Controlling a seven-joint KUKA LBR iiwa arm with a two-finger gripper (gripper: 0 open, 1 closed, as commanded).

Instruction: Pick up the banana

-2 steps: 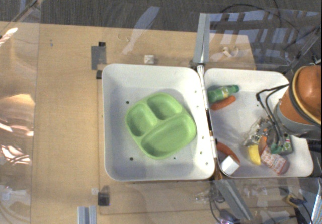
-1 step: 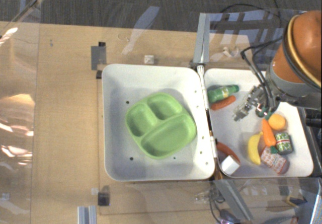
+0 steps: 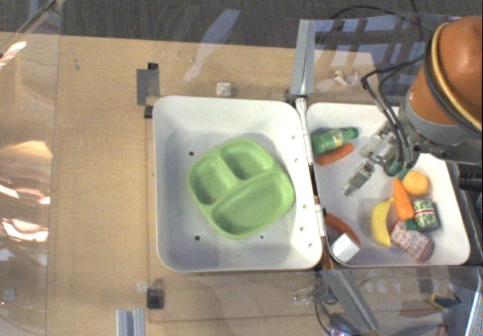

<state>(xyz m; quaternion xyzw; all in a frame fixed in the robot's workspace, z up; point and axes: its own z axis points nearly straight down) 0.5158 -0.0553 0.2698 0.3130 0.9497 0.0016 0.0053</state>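
- Gripper [image 3: 361, 176] hangs over the right bin [image 3: 453, 255]; whether it's released or clenched, I can't tell.
- Banana [image 3: 381, 223] lies just below-right of it, untouched.

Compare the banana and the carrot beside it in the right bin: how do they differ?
The banana is yellow, short and curved; the carrot is orange, straighter and tapered. The banana lies nearer the bin's middle, the carrot toward the cans. Both lie flat, side by side, below the pincer.
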